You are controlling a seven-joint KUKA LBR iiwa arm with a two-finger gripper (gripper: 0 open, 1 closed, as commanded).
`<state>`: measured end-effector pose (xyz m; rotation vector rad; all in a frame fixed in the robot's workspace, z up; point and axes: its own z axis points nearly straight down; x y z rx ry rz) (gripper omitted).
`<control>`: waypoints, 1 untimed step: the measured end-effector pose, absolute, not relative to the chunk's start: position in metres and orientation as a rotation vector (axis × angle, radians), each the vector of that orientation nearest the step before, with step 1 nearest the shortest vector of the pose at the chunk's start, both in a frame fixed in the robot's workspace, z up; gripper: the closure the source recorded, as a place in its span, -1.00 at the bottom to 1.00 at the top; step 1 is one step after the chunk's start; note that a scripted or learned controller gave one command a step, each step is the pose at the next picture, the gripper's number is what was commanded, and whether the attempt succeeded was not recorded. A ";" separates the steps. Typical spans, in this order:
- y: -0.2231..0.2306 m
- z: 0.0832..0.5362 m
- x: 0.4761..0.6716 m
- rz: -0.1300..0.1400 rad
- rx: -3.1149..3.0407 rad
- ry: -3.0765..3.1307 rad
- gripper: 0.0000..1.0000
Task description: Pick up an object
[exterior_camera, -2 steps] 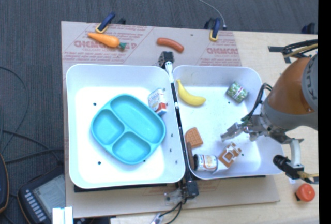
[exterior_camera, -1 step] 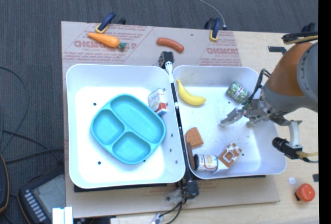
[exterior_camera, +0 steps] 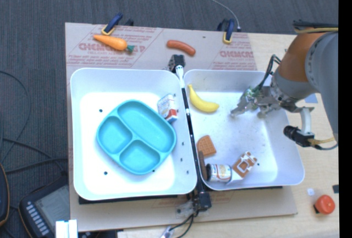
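In the camera view from above, two shallow white plastic bins stood side by side on a board of brown cardboard with red print (exterior_camera: 231, 55). The left bin (exterior_camera: 88, 80) carried a light blue plastic tray with three compartments (exterior_camera: 136, 136), and just beside the upper right corner of this tray a small white carton with red and blue marks (exterior_camera: 168, 107) stood close to the wall between the bins. In the right bin (exterior_camera: 286, 173) a yellow toy banana (exterior_camera: 201, 100) lay near the upper left corner. Lower, near the left wall, there was a flat brown cracker-like piece (exterior_camera: 207, 145), and below it a small can lying on its side with a brown and white label (exterior_camera: 219, 172), just beside a small brown and white patterned block (exterior_camera: 245, 164). The grey arm with the orange band (exterior_camera: 308, 66) reached in from the right, and its two-finger gripper (exterior_camera: 250, 109) was over the bare upper part of the right bin, well apart from the banana. The jaws were spread, with nothing between them. On the cardboard behind the bins lay an orange toy carrot (exterior_camera: 111, 42) and a reddish toy sausage (exterior_camera: 181, 47). An orange round cap-like thing (exterior_camera: 324, 205) lay on the bench at the lower right.
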<state>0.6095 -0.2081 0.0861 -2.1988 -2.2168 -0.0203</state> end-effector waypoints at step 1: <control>-0.188 0.088 0.538 -0.003 -2.225 -2.226 -1.00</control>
